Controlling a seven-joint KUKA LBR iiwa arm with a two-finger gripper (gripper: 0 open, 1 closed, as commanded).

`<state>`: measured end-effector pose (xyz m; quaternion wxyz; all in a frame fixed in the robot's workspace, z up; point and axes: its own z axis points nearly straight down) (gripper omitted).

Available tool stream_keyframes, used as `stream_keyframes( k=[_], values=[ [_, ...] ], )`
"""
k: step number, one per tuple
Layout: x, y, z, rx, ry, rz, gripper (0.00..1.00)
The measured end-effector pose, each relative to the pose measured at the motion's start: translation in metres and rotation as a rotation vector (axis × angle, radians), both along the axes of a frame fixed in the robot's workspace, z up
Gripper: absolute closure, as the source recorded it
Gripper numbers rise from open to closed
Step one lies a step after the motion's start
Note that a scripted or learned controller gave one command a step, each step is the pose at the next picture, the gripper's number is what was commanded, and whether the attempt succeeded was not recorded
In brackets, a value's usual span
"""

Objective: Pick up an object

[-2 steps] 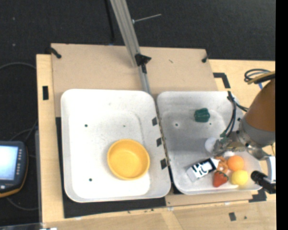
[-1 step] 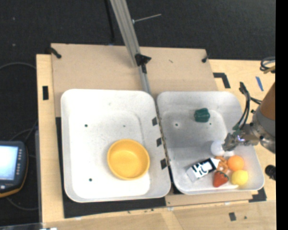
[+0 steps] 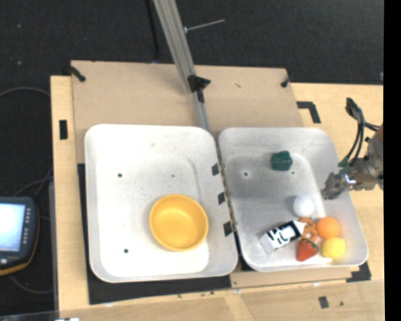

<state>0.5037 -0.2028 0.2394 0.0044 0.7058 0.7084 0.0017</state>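
The right bin (image 3: 254, 146) holds a dark green lump (image 3: 281, 160) near its back. A white ball (image 3: 303, 206), an orange ball (image 3: 328, 227), a yellow lemon-like fruit (image 3: 333, 248), a red strawberry-like piece (image 3: 307, 249) and a black-and-white box (image 3: 281, 236) are bunched in its front right corner. My gripper (image 3: 335, 184) reaches in low over the bin's right rim, just right of and above the white ball, with nothing seen in it. A yellow bowl (image 3: 179, 222) sits upright in the left bin (image 3: 120, 152).
A slanted metal pole (image 3: 180, 45) rises from behind the bins' shared wall. A handheld screen unit (image 3: 7, 236) lies off the bench at left. Cables (image 3: 354, 132) hang by the wrist at the right edge.
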Motion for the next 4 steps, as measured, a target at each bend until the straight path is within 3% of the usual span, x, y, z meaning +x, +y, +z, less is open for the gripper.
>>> stream_keyframes(
  k=[1, 4],
  values=[
    [0.001, -0.001, 0.017, 0.002, 0.004, 0.001, 1.0],
    [0.039, 0.156, 0.011, 0.005, 0.01, 0.003, 1.0]
  ],
)
